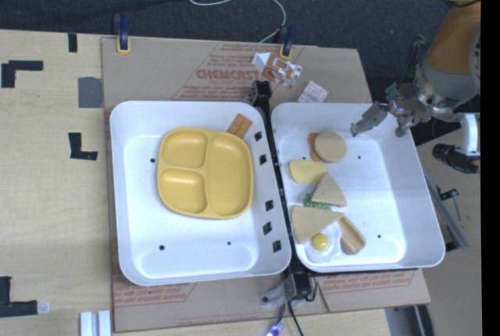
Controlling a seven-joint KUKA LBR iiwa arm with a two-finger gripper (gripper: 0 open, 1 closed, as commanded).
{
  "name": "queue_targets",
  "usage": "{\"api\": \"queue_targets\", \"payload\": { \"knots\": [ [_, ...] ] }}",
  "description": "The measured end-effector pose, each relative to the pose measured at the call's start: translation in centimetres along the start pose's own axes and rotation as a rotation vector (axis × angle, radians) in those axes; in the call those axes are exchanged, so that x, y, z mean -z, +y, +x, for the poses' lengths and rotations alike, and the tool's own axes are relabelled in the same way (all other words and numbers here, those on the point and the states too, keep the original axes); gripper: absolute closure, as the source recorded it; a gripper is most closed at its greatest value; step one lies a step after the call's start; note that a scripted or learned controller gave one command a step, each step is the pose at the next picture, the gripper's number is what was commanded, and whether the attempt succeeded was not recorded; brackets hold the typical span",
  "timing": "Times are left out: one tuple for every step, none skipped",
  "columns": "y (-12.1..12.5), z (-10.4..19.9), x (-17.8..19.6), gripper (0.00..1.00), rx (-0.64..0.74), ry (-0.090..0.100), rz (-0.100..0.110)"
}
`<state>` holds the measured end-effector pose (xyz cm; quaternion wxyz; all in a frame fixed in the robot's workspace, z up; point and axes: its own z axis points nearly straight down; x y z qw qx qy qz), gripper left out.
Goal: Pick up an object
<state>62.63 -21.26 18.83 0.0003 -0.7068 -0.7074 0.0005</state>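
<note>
The end effector hangs open over the right bin, holding nothing. The round bun looks light, rigid and smooth; pinching across its edges seems best.

right bin right half open, food pieces crowd left

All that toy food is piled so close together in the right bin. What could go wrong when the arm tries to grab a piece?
1. The food pieces in the right bin lie touching or overlapping, so the gripper might nudge neighbours or catch two at once.
2. The wedges look flat and low, so a grasp could slip off.
3. The gripper sits at the bin's far rim and could clip it when descending.
</note>
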Motion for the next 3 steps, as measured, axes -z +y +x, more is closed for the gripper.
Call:
{"api": "queue_targets", "payload": {
  "knots": [
    [1.5, 6.8, -10.6, 0.00, 0.006, 0.004, 0.007],
    [1.7, 6.4, -9.0, 1.00, 0.003, 0.000, 0.000],
    [-3.5, 15.2, 0.2, 1.00, 0.008, 0.004, -0.005]
  ]
}}
